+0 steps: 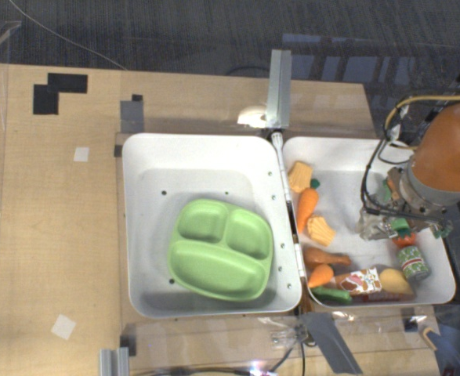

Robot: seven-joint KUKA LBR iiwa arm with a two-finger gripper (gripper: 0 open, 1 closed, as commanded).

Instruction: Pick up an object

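You've got the gripper (376, 227) low inside the right bin (347, 159), toward its outer side, with the orange band (449, 151) of the arm looming just above it and black cables (371, 182) looping down beside the wrist. How its fingers stand, you cannot tell from here: the metal tip is small and blurred against the white floor, and nothing shows clearly between them.

Take the right bin as your landmark. Along its inner wall, next to the left bin, there's a yellow-orange chunk of toy food (299, 176) at the top, a carrot (307, 207) just below it, and a ridged yellow piece (320, 230) beside the carrot's lower end. Further toward the near edge lies a brown sausage-like piece (324, 255), then an orange piece (321, 275) and a green one (333, 294) right at the near rim. A small bottle with a red label (363, 282) lies on its side along that same rim, touching a pale potato-like lump (396, 283). Just beside the gripper, toward the outer wall, sits a small can (414, 263) with a green label, tilted, and something red and green (402, 229), possibly a small pepper, right against the tip.

In the left bin (147, 163), a green divided plate (220, 249) rests, slightly tilted.
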